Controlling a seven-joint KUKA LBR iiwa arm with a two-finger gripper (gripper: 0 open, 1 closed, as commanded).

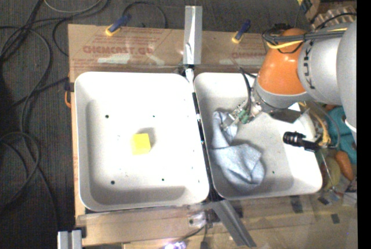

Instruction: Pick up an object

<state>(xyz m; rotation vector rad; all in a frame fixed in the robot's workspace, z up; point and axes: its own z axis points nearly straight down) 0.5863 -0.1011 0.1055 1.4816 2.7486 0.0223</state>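
You are looking down on the bench (pixel 87 48), covered in brown cardboard with two shallow white bins set side by side on it. In the left bin (pixel 116 184) a small yellow block (pixel 141 143) sits alone near the middle of the floor, well apart from every wall. In the right bin (pixel 290 181) a crumpled pale blue cloth (pixel 240 162) lies against the wall nearest the left bin, bunched up at its upper end and spreading wider toward the near edge of the bin. Your arm (pixel 324 68) comes in from the right, its orange band (pixel 283 71) hanging over the upper half of the right bin, and the pincer (pixel 235 120) points down and to the left, right at the bunched upper end of the cloth. The tips seem to touch or sit in the folds there, but you cannot tell from this angle whether the pincer is open or closed, nor whether any cloth is caught in it. The cloth still rests on the bin floor along most of its length. Just right of the pincer a black cylindrical part (pixel 295 139) juts over the bin. Two blue-handled clamps (pixel 117 25) pin the cardboard at the far edge, and a metal post (pixel 193 36) stands between the bins at the back. Black cables (pixel 35 68) loop over the dark floor to the left.
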